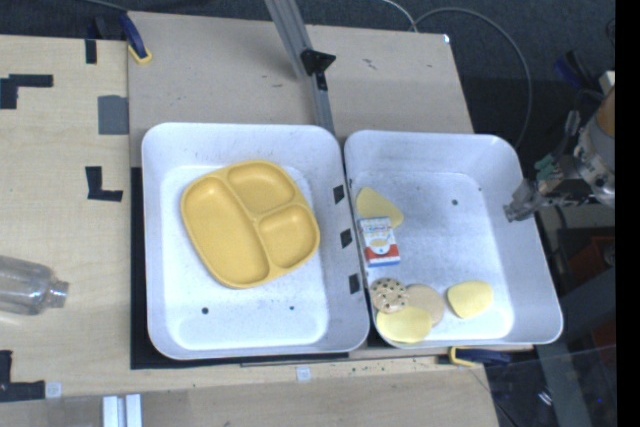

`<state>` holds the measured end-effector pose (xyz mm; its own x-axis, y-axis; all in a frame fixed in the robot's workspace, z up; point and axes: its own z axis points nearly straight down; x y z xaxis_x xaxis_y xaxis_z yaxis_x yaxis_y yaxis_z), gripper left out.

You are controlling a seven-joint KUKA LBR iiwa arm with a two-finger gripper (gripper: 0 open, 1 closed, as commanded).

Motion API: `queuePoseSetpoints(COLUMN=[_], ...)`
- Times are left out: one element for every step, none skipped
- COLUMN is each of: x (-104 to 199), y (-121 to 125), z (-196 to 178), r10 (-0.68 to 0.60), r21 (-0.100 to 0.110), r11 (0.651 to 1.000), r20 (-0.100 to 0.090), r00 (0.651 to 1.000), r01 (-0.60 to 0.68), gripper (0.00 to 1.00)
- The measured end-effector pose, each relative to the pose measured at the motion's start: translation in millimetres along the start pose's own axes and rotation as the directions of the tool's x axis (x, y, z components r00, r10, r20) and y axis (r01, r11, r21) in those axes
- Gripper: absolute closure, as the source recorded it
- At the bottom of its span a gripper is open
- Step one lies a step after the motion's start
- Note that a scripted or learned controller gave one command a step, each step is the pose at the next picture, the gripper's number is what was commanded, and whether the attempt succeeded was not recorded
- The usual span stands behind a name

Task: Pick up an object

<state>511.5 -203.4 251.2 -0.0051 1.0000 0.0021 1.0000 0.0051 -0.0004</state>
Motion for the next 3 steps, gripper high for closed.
queuePoseSetpoints(x=[39.4, -5.6, 24.7], y=[64.5, 8.7, 65.8], z=[84.8, 162.9, 161.4], r10=[-0.001, 0.010, -0.001], r21=[0.006, 0.000, -0.004], r11=[1.000, 1.000, 1.000], r20=[0.000, 0.001, 0.003], r00=[1.000, 1.000, 1.000], r01=[0.001, -0.010, 0.001], gripper=[1.00, 1.00, 1.00])
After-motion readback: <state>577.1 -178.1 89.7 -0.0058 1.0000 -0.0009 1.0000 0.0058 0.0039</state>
